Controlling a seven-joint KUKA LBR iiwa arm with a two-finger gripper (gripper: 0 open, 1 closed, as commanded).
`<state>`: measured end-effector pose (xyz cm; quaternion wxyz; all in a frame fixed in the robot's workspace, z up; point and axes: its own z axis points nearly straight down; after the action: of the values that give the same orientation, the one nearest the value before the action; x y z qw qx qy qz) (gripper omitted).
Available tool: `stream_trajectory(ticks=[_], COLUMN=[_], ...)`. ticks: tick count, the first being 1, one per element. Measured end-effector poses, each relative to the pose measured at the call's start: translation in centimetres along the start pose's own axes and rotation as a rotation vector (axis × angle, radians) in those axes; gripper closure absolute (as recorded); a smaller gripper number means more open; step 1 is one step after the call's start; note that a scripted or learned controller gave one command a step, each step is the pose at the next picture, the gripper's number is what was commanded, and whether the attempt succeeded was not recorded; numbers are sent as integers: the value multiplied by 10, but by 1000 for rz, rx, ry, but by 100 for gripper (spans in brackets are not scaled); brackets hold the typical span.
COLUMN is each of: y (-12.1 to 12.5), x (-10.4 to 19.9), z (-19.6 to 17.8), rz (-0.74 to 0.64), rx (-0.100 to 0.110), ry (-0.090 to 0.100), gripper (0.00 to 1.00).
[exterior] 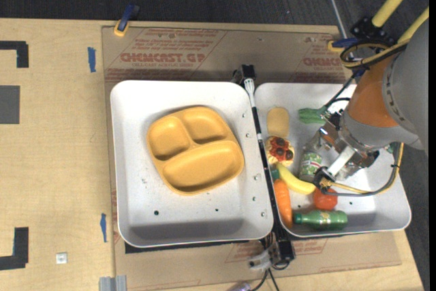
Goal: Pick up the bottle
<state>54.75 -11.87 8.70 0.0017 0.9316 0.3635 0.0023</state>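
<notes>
The arm (402, 88) leans in from the right over the right bin (381, 218), wrist angled down-left. Its gripper (325, 161) sits low beside a clear bottle (313, 161); finger spread can't be judged. A green bottle (320, 218) lies near the front wall.

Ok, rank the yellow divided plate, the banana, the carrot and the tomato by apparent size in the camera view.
1. yellow divided plate, clearly largest.
2. banana and carrot: they look alike in length, so unranked.
3. tomato, smallest.
</notes>
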Motion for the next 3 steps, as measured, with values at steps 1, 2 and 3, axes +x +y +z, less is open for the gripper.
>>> stream_trajectory(ticks=[1,2,3], y=[47,25,-58], x=[43,60,128], z=[1,1,-98], rz=[84,309,533], rx=[3,3,5], ry=[-2,-3,-3], gripper=[0,0,0])
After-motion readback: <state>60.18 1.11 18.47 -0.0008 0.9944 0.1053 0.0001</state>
